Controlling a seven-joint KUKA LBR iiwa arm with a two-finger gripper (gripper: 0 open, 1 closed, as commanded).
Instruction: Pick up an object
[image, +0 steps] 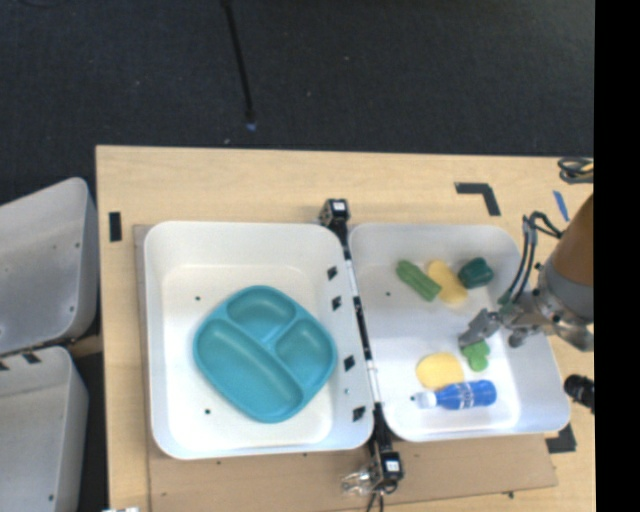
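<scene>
Tan bench (250, 180) on dark floor (300, 70), two white bins (160, 300); my hand (482, 335) lower right, grip unclear, beside green block (476, 355).

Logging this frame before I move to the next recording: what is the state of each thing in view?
Blue bottle: lying on its side, right bin.
Teal divided plate: flat, left bin.
Long green piece: lying against the yellow piece.
Dark green block: resting by itself.
Yellow lump: resting beside the bottle.
Small green piece: under the gripper; held or not, cannot tell.
</scene>
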